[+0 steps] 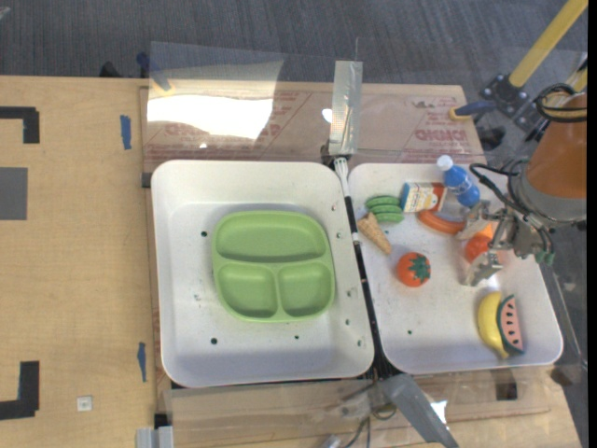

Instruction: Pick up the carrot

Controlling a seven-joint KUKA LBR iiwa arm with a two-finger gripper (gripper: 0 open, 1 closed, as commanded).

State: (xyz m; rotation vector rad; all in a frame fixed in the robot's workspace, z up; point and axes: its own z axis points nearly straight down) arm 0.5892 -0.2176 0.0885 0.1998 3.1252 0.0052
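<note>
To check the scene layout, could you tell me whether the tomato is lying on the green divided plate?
No, the tomato lies in the right bin, while the green plate sits in the left bin.

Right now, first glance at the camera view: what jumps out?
The green divided plate sits alone in the left bin. The toy food is crowded in the right bin: a tomato mid-bin and a watermelon slice at its near right. The end effector hangs over the right bin's right side.

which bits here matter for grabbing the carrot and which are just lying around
For the job:
- small orange carrot
- metal two-finger claw

Lying about:
- red round tomato
- yellow banana
- watermelon slice
- green divided plate
- blue-capped bottle
</note>
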